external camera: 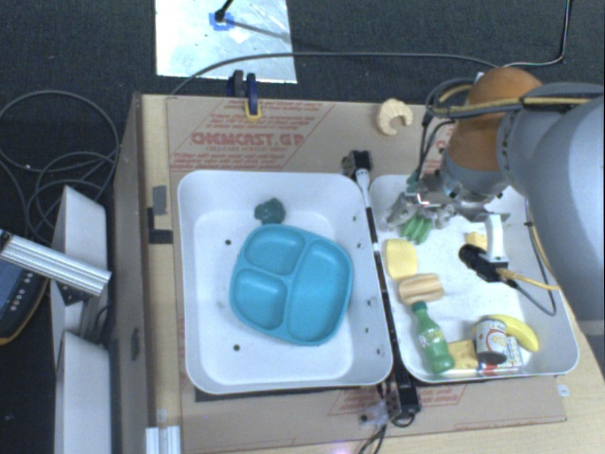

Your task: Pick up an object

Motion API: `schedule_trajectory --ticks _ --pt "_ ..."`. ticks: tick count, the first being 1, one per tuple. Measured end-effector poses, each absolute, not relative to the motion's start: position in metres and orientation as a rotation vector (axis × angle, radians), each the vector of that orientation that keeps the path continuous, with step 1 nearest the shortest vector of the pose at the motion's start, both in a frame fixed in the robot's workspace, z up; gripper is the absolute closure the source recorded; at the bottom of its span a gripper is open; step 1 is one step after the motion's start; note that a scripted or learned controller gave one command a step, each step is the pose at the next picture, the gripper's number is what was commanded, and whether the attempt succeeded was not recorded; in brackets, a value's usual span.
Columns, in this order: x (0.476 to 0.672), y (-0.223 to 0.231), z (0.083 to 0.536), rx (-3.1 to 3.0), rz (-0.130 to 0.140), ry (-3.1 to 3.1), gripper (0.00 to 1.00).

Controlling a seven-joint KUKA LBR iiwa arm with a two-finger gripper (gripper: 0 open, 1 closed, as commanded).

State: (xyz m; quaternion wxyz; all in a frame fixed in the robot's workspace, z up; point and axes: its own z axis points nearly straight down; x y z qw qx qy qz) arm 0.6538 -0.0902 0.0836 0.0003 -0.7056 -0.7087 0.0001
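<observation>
Your hand [423, 208] hung in the upper-left corner of the right bin [459, 296], close to its walls, over a green object [414, 228]; spread or pressed, you couldn't tell. Bare floor lay mid-bin.

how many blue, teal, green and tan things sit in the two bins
blue: 1, plate
teal: 1, lump
green: 2, bottle and long piece
tan: 1, roll
total: 5
</observation>
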Motion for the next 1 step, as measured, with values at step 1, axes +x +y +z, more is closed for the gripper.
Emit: schedule_trajectory --ticks 1 --pt "0.6558 -0.0907 0.0962 -2.218 -0.005 -2.232 1.00"
